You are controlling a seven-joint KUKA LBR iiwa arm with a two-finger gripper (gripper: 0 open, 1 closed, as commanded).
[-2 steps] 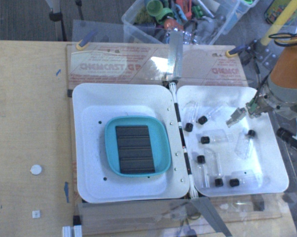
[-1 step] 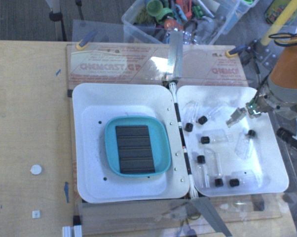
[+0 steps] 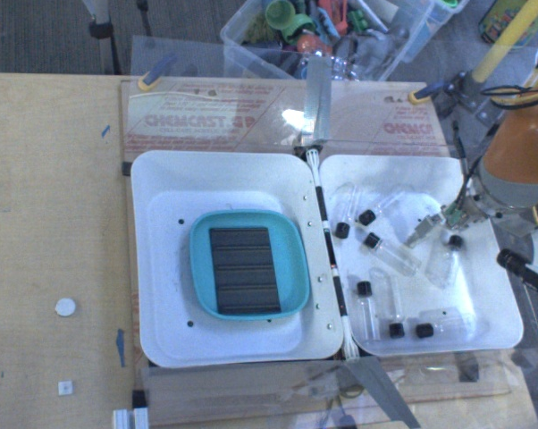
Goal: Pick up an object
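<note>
The right bin [image 3: 497, 315] holds several clear plastic vials with black caps, such as one vial [image 3: 390, 253] near the middle and another vial [image 3: 367, 302] toward the front. The left bin [image 3: 162, 195] carries a teal dish [image 3: 291, 257] with a dark grey ribbed block [image 3: 244, 271] lying in it. My gripper [image 3: 441, 224] reaches in from the right and hangs low over the right bin's upper right part, just above the scattered vials. The arm's orange band [image 3: 519, 155] sits above it. Nothing is visibly lifted off the bin floor.
A clear tub of colourful toys [image 3: 340, 16] stands behind the bins. A transparent sheet with red lettering [image 3: 215, 119] lies flat at the back. Bare wooden bench [image 3: 46, 239] stretches to the left, with a small white disc [image 3: 65, 307] on it.
</note>
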